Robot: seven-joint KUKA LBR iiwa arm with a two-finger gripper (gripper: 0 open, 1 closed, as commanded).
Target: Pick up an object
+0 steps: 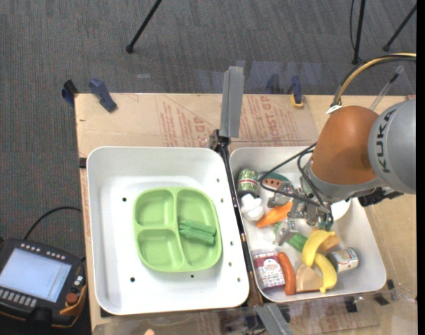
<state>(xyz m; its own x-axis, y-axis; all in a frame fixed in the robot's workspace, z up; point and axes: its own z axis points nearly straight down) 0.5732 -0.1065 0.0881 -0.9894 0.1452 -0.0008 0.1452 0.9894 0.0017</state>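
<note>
The right bin (375, 267) holds a heap of toy food: a small can (248, 180), an orange carrot (275, 216), yellow bananas (319, 248), a red-labelled packet (269, 269), a sausage (288, 272) and a small jar (345, 258). My gripper (293, 230) hangs low over the middle of this heap, just right of the carrot and left of the bananas. Its metal fingers point down among the objects. Nothing shows clearly between them.
The left bin (107, 187) carries a green divided plate (160, 239) with a green toy piece (197, 231) lying on it. A grey upright post (232, 107) stands at the back between the bins. A teach pendant (34, 278) lies off the bench at lower left.
</note>
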